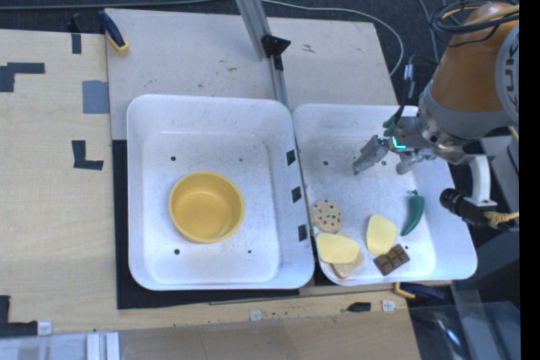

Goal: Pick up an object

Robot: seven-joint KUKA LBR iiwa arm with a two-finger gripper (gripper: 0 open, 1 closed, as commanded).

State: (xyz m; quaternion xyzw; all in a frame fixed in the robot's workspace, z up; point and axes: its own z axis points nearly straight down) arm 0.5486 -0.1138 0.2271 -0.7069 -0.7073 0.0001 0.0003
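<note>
End effector [386, 156]: seen over the upper part of the right bin [337, 126], its two fingers spread apart, one reaching out to the left and one to the right; nothing is held between them.

Arm: brought in from the right edge, orange band above the wrist, the body hanging over the bin's right rim.

Candidate objects: all gathered along the near side of the right bin: a cookie [326, 216], a large yellow piece [337, 249], a small yellow piece [380, 233], a brown chocolate block [391, 259] and a green pepper [413, 212].

Key relation: every one of these lies below the end effector in the view, toward the bin's front edge; the green pepper is judged nearest, slightly to the right.

Long axis: the green pepper is laid nearly straight up and down in the view, tilted a little; a grasp across its narrow width would be called for.

Left bin [152, 122]: a yellow bowl [207, 206] is sat in it, well apart from the end effector.

Surface [186, 55]: a blue and yellow clip [113, 31] is noted at its far left corner.

Stage: nothing lifted yet; a descent is judged to be pending.
</note>
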